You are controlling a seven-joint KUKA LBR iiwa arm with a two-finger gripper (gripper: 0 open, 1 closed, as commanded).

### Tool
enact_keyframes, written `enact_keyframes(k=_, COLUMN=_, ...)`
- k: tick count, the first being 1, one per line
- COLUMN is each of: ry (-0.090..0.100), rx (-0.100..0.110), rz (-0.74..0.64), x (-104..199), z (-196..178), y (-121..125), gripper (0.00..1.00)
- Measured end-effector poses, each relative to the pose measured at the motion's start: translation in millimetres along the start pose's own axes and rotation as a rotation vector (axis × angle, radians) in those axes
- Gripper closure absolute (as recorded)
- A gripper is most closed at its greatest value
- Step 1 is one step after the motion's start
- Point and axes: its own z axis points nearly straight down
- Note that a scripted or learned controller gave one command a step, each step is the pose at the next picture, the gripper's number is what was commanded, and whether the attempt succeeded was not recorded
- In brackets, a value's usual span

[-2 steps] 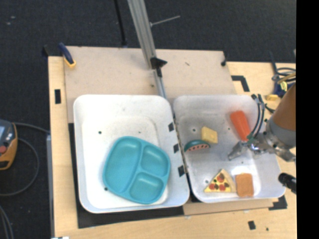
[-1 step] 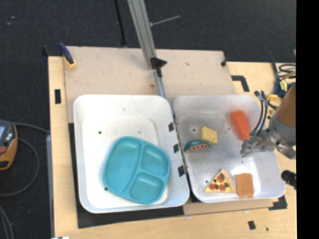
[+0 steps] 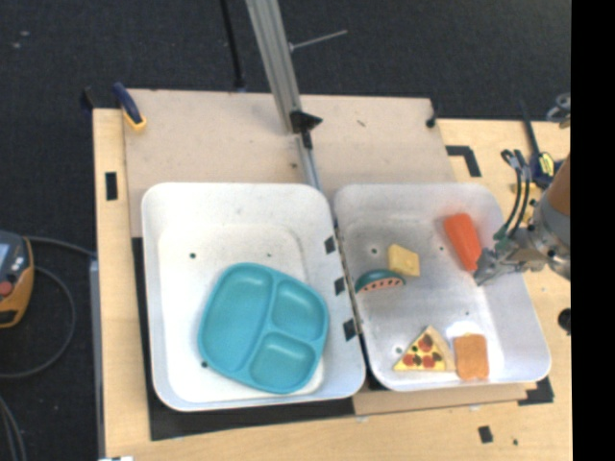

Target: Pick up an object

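The right bin [image 3: 509,334] holds several toy foods. An orange carrot-like piece [image 3: 462,240] lies near its back right. A yellow cheese wedge [image 3: 404,259] and a small green-rimmed slice [image 3: 378,280] sit toward the middle. A pizza slice [image 3: 423,351] and an orange toast-like block [image 3: 471,356] lie at the front. My gripper [image 3: 483,271] reaches in from the right edge, low over the bin floor just right of the carrot's near end. Nothing is seen held in it.
The left bin [image 3: 168,219] holds a teal divided plate [image 3: 264,327]. A metal rail [image 3: 274,51] rises from the bench behind the bins. Cables [image 3: 524,176] hang beside the arm at the right.
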Motion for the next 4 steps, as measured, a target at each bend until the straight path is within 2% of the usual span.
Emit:
enact_keyframes(k=2, ry=0.000, rx=0.001, rz=0.000, x=2.2, z=-96.8, y=1.2, gripper=1.00)
enact_keyframes(k=3, ry=0.003, rx=0.005, rz=-0.003, x=51.5, z=-95.6, y=14.3, gripper=1.00)
enact_keyframes(k=4, ry=0.004, rx=0.005, rz=-0.003, x=107.0, z=-92.6, y=8.0, gripper=1.00)
